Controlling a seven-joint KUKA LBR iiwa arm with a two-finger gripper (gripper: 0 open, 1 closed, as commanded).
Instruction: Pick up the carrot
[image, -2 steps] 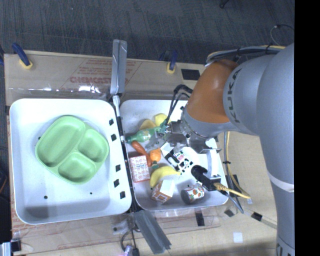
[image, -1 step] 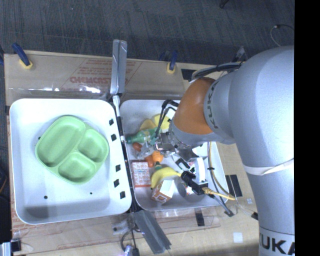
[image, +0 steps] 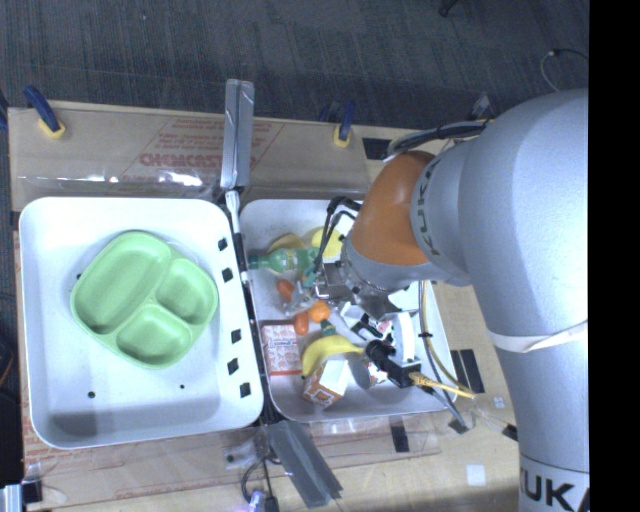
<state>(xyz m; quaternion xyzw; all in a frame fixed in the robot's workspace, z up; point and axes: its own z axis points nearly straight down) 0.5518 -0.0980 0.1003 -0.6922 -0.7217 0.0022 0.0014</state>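
Overhead, the gripper (image: 322, 290) hangs in the right bin (image: 258, 222) — whether it grips anything, I cannot tell. The carrot (image: 310, 318), stubby and orange, lies just beside it, above a curved banana (image: 328, 350). The left bin (image: 50, 215) holds a glossy green sectioned plate (image: 145, 297).

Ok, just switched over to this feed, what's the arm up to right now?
The arm has reached into the right bin and its gripper sits low over the pile of items there, close to an orange piece that looks like the carrot. A banana and a small carton lie just in front of it. I can't tell from here whether anything is gripped. The left bin holds a green divided plate.
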